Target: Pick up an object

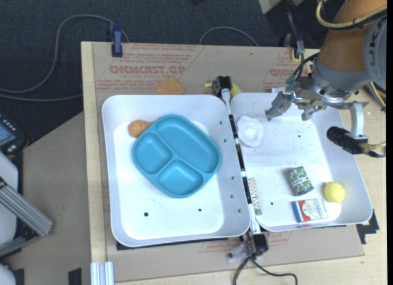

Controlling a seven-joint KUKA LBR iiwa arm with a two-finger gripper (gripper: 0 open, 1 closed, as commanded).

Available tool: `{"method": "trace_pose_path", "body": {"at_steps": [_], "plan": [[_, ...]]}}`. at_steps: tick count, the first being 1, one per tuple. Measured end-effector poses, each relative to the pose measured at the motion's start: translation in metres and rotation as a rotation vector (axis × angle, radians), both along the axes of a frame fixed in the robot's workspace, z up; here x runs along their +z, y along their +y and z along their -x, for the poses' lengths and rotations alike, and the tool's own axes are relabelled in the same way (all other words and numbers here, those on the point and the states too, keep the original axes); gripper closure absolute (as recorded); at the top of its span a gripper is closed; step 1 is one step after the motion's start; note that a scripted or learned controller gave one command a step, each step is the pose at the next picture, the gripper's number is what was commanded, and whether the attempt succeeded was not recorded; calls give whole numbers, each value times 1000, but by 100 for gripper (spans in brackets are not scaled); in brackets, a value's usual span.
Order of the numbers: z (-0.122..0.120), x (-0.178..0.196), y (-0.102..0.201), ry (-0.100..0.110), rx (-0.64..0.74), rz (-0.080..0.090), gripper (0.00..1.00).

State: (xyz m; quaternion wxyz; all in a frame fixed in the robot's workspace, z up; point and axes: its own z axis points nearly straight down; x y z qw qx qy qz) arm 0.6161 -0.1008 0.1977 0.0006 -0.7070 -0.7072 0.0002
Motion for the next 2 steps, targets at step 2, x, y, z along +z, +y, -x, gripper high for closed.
{"method": "trace_pose_path", "body": {"at_steps": [2], "plan": [[87, -114, -44, 6, -2, -2, 0]]}}
